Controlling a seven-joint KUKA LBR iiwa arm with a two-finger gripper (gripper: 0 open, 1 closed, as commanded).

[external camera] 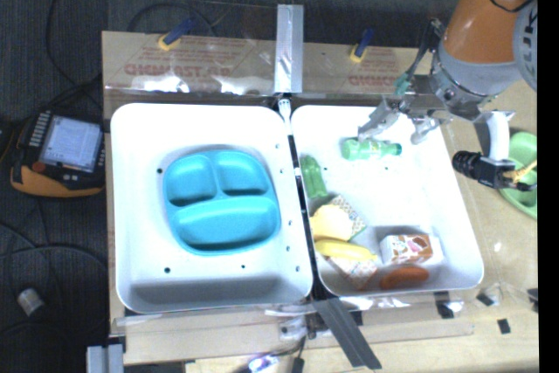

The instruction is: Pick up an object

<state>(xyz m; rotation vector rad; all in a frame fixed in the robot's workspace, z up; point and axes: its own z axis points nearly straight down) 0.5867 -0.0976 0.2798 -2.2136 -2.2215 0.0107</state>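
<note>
From the overhead camera I see two shallow white bins side by side on the desk. The left bin holds a single item: a blue compartment tray, lying flat in the middle of the bin, with two small sections toward the top of the frame and one wide section below.

The right bin carries the clutter. A light green bottle lies on its side in the upper part of that bin, well apart from the rest. Against the divider, at the bin's left wall, I make out a dark green cucumber-like piece. Below it sits a yellow wedge-shaped item, with a banana just beneath, touching or nearly so. Toward the lower right of the bin is a small printed carton, and a reddish sausage-like piece lies along the bottom wall just under it.

The arm comes in from the upper right of the frame, orange band above grey wrist. Its gripper hangs over the upper part of the right bin, directly above and slightly right of the green bottle. The fingers stand apart, with nothing between them; the bottle rests on the bin floor, not lifted.
</note>
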